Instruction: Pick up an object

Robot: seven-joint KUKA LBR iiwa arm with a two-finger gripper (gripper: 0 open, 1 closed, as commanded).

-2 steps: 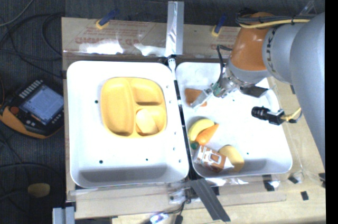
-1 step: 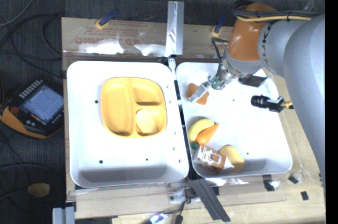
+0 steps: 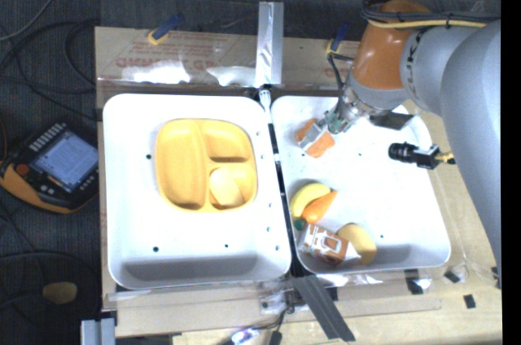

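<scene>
My gripper [image 3: 334,123] is low over the far part of the right bin [image 3: 407,205], under the orange wrist band. It sits right at the upper right end of a small orange block [image 3: 317,141] lying near the bin's left wall; whether it touches the block is unclear. Nearer the front lie a yellow banana [image 3: 305,196] with an orange carrot [image 3: 321,206] against it. A brown and white carton [image 3: 322,245] and a yellowish pear-like fruit [image 3: 359,242] rest at the front edge.
The left bin [image 3: 130,238] holds a yellow compartment tray [image 3: 203,163]. A black part [image 3: 412,152] juts over the right bin's right side. The grey arm [image 3: 464,75] covers the far right corner. A handheld controller [image 3: 53,167] lies left of the bench.
</scene>
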